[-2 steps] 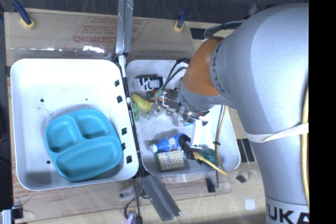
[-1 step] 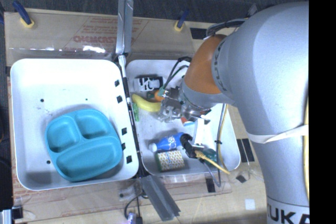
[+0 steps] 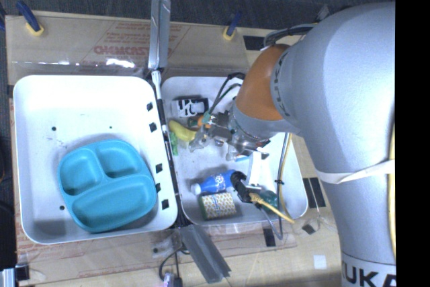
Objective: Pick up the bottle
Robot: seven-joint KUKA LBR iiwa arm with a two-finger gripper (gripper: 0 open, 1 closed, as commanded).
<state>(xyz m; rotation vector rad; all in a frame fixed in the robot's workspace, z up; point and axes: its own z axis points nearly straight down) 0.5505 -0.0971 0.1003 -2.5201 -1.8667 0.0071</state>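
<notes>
We see a cardboard-covered bench (image 3: 80, 33) carrying two white bins side by side. Left bin (image 3: 33, 111) and right bin (image 3: 295, 201) touch at a clipped divider.

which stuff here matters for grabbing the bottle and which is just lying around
Belongs to the job:
- blue bottle
- claw
- right bin holding it

Lying about:
- teal divided plate in the left bin
- yellow item
- patterned block

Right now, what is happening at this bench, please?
A grey robot arm reaches from the right over the right bin, its claw low near a yellow item. The blue bottle it should pick up lies on its side nearer the front, beside a mesh-patterned can. A blue divided tray sits in the left bin.
</notes>
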